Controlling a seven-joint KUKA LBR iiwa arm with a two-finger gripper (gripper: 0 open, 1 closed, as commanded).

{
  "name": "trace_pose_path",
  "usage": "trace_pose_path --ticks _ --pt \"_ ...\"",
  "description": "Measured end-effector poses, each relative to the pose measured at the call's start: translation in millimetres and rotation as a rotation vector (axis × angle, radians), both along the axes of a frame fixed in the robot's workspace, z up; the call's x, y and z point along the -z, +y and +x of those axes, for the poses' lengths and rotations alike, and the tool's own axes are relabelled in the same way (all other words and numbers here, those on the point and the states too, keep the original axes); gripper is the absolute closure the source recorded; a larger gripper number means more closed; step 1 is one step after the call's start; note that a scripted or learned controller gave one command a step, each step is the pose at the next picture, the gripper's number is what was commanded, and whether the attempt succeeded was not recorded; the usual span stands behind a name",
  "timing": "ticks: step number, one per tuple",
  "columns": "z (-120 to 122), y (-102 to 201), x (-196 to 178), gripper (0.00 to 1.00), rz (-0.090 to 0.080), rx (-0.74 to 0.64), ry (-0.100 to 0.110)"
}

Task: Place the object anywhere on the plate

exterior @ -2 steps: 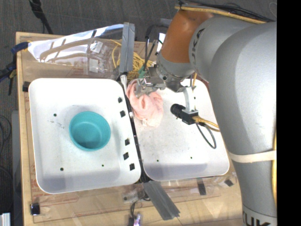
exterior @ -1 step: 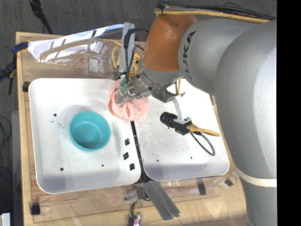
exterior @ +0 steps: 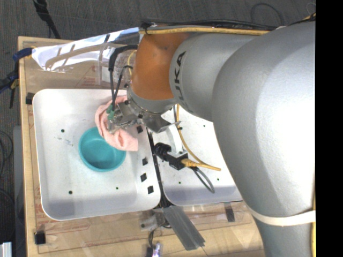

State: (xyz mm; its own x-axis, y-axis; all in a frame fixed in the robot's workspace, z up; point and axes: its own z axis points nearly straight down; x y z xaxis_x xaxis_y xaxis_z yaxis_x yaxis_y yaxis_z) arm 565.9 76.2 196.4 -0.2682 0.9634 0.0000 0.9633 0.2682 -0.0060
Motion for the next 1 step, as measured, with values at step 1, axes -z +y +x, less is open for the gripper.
trace_pose_path --ticks 1 --pt "0.2 -0.4 -0.2 0.00 0.000 0.001 -0.001"
